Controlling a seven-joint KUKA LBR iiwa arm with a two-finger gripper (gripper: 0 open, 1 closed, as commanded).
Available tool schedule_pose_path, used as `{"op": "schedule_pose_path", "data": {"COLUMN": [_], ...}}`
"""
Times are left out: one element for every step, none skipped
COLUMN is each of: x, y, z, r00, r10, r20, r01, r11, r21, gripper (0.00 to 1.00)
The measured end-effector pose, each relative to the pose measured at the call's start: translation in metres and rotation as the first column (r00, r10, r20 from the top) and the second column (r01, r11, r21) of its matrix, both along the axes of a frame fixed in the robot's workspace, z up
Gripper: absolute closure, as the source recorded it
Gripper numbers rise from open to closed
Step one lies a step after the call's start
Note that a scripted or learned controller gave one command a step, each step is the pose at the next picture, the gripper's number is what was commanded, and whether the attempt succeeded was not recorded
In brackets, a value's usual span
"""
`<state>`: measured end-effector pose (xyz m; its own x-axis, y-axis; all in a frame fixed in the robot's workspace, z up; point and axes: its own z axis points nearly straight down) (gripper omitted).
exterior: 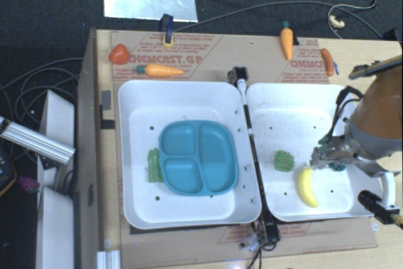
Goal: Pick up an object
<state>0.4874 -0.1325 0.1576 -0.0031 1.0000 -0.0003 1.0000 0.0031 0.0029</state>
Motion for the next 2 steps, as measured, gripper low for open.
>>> {"op": "schedule_pose_path", "data": {"x": [0.02, 0.043], "y": [0.0, 0.008], "z": [-0.026, 0.013], "r00": [1.0, 1.0], "r10": [0.0, 0.001], "r20": [-0.002, -0.001], "r01": [0.0, -0.001], "r11": [1.0, 1.0], "r21": [0.0, 0.0], "gripper": [1.0, 1.0]}}
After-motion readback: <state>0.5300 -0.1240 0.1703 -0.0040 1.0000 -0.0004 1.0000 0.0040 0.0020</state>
